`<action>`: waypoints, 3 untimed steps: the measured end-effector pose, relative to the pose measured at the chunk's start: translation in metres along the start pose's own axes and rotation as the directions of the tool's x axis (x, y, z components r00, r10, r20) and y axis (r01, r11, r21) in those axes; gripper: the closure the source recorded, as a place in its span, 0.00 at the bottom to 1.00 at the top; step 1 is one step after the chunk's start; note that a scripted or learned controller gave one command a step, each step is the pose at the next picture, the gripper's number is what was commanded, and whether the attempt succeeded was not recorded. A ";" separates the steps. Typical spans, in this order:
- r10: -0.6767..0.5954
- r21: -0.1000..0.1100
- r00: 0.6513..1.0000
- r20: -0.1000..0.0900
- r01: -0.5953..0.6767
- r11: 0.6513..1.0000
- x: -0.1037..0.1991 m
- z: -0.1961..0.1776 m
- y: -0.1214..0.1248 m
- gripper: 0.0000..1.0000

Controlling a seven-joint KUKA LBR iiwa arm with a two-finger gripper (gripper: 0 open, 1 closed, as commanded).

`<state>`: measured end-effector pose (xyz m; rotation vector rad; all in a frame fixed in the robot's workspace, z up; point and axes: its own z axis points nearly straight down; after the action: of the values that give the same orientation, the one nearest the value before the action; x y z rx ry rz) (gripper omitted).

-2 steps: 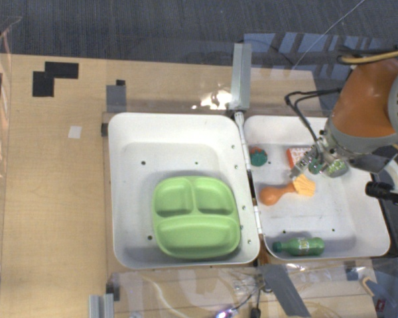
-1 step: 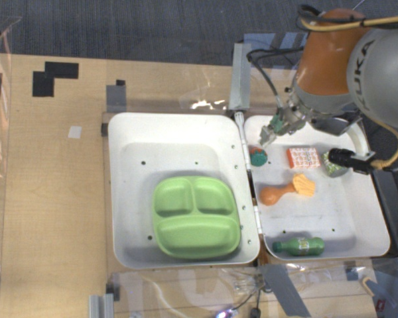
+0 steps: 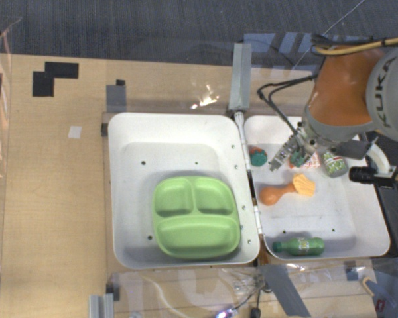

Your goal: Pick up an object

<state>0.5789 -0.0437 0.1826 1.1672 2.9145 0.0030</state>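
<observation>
My gripper [image 3: 286, 158] hangs over the upper middle of the right bin [image 3: 345, 234], under the arm's orange band. Nothing shows between its fingers. Just left of it lies a small teal and red object [image 3: 257, 156]. Below it rests an orange spatula-like toy [image 3: 286, 191] with a yellow head. A green bottle [image 3: 298, 246] lies along the bin's near wall. A small clear jar with a green label [image 3: 334, 165] sits to the right of the gripper, partly under the arm.
The left bin [image 3: 129, 158] holds a green divided plate [image 3: 196, 217] in its near half. A metal divider [image 3: 239, 78] runs between the bins at the back. Black cables [image 3: 278, 88] loop above the right bin.
</observation>
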 end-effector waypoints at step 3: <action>0.362 -0.002 0.932 0.002 -0.362 0.932 -0.055 -0.002 0.031 1.00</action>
<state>0.6400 -0.0591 0.1843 1.6826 2.6475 0.0050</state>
